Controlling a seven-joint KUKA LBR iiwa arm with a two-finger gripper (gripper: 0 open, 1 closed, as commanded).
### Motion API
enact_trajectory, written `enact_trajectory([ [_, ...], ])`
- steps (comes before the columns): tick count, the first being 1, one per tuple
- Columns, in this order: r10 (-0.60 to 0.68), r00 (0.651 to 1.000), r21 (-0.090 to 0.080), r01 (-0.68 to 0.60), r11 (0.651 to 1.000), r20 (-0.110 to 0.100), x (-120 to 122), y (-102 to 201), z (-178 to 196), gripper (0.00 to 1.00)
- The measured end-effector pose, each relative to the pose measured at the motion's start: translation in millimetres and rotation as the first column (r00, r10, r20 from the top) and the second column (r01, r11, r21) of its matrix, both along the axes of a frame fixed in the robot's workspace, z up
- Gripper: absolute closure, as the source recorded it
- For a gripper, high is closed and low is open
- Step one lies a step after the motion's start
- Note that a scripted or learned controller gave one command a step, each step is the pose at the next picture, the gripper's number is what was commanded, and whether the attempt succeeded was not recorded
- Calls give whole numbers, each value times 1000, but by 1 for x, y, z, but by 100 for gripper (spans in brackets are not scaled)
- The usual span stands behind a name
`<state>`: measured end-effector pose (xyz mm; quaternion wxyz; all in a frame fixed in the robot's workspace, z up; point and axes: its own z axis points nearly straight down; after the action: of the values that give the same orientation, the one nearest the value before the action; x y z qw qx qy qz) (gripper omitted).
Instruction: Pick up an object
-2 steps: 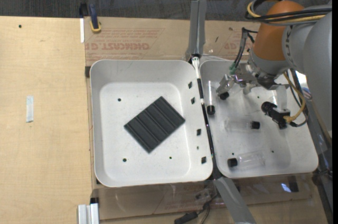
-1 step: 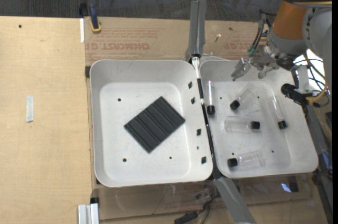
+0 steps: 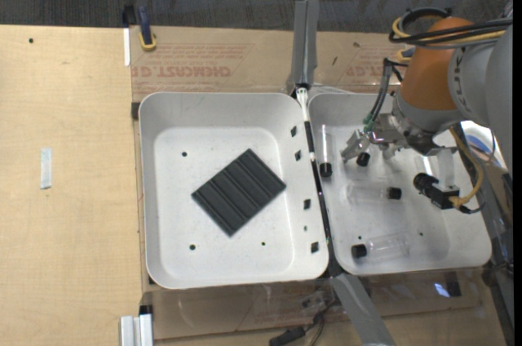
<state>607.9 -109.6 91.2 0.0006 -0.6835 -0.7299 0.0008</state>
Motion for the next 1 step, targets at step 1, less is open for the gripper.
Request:
enact_trajectory([
  [1,15,1000,0,-15,1000,1,-82,-38,23,0],
])
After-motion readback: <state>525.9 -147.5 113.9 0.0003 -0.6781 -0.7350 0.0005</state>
